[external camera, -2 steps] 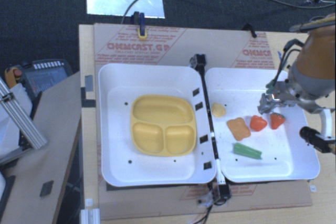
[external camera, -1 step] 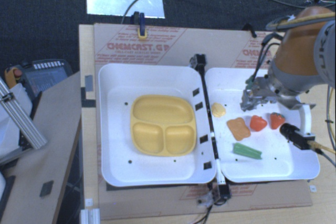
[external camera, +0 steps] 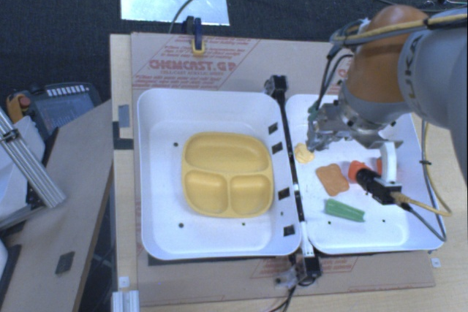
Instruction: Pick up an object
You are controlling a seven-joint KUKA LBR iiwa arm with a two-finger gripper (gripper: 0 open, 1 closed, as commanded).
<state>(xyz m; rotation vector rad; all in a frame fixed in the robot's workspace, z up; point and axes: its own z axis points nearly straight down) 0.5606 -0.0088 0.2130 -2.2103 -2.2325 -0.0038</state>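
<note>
In the right bin (external camera: 395, 237) lie a small pale yellow piece (external camera: 303, 153) near the left wall, an orange flat piece (external camera: 332, 179) in the middle, a red-orange piece (external camera: 357, 171) to its right and a green stick (external camera: 344, 210) toward the front. My gripper (external camera: 315, 142) hangs over the bin's left part, its tips just above and right of the pale yellow piece. Nothing shows between its fingers.
The left bin (external camera: 157, 157) holds a yellow three-compartment tray (external camera: 225, 173). A black divider (external camera: 287, 157) with clips runs between the bins. The arm's wrist and orange band (external camera: 384, 66) hang over the right bin's back half.
</note>
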